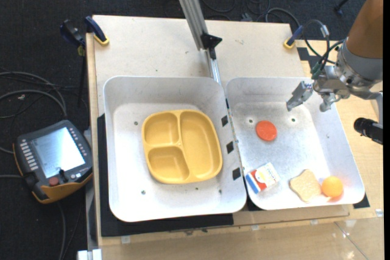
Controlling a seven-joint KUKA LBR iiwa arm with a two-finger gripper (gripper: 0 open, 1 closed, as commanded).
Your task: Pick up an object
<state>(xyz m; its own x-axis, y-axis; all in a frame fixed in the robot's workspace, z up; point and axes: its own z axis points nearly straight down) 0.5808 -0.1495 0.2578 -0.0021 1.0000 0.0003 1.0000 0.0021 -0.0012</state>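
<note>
The right bin [341,149] holds a flat red-orange disc [265,130] near its middle, a small white carton with red and blue print [263,178] at the front left, a tan slice of bread [305,185] and an orange ball [333,187] at the front right. My gripper [313,98] hangs over the back right of this bin, above and right of the disc. Its two fingers are spread apart with nothing between them.
The left bin [122,131] holds a yellow divided plate [181,145]. A slanted metal pole [192,6] runs down to the divider between the bins. Yellow clamps [97,33] sit at the bench's back corners. A teach pendant [52,158] lies on the floor at left.
</note>
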